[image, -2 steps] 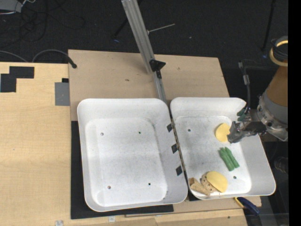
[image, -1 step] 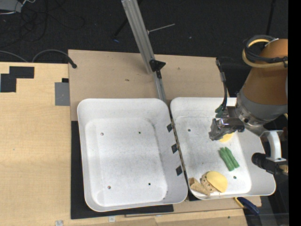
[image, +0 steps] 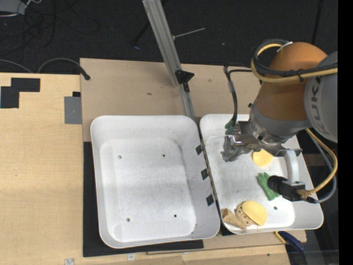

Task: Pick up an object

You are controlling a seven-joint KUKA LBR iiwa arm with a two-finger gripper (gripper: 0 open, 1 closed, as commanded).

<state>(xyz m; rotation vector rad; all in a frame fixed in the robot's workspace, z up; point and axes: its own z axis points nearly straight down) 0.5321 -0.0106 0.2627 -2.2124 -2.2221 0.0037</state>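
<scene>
Since the task names no particular object, the likeliest target is whichever piece lies closest to the gripper (image: pixel 229 152), and that is the small yellow piece (image: pixel 262 158) just beside it, on the side toward the arm's own body and slightly nearer the camera. It rests on the floor of the right bin (image: pixel 220 187), partly tucked under the grey and orange wrist, and nothing shows between the fingers. Whether those fingers are spread or pressed together I cannot tell; they read as a dark metal cluster low over the bin floor, close to the bin's inner wall.

As for progress, I judge the pick not yet made: 0 objects are lifted, every piece lies on the bin floor, and the closing and raising are all left to do.

Farther from the gripper, toward the near edge of the bin, lie 3 more candidates. A green object (image: pixel 267 184) sits beyond the yellow piece, touching or overlapped by a black fitting on the arm's cabling. Nearer the front rim, a yellow domed object (image: pixel 254 211) rests against a tan, crumbly-looking piece (image: pixel 235 218).

On the gripper's other side, across the shared wall, is the left bin (image: pixel 144 181). What may get in the way, I think, is the arm's own bulk: the wrist overhangs the yellow piece, and the dividing wall is near.
</scene>
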